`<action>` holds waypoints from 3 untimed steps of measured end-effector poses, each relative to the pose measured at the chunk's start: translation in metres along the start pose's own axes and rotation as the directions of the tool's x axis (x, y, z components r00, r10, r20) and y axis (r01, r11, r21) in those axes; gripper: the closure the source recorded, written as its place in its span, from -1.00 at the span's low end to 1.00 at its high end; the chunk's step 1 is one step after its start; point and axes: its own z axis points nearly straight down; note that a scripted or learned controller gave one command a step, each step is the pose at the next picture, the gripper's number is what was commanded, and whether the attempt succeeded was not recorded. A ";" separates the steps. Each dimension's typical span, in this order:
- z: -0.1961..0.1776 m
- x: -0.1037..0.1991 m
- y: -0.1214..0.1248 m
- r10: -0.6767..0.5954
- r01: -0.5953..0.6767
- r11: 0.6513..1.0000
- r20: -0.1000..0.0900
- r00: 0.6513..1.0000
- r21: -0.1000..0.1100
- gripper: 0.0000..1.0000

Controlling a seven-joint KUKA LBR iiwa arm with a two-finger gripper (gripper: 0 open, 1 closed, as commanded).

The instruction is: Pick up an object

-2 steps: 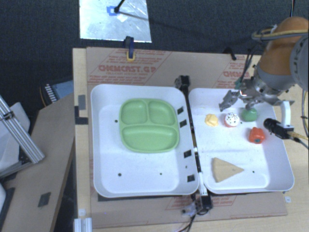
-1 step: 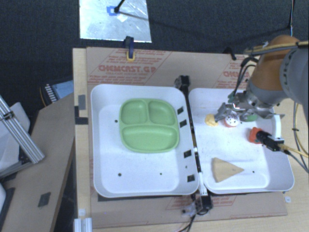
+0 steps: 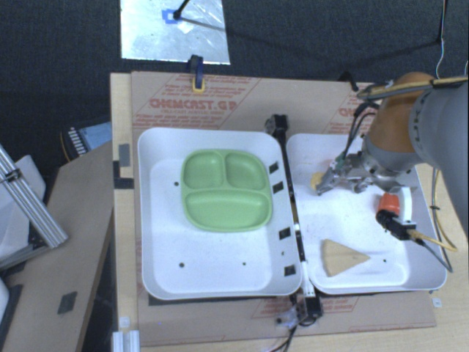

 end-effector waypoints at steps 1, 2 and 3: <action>-0.014 0.000 0.002 -0.001 0.001 1.000 0.001 1.000 -0.007 1.00; -0.061 -0.005 0.010 -0.002 0.002 1.000 0.002 1.000 -0.009 1.00; -0.106 -0.008 0.014 -0.002 0.002 1.000 0.002 1.000 -0.009 1.00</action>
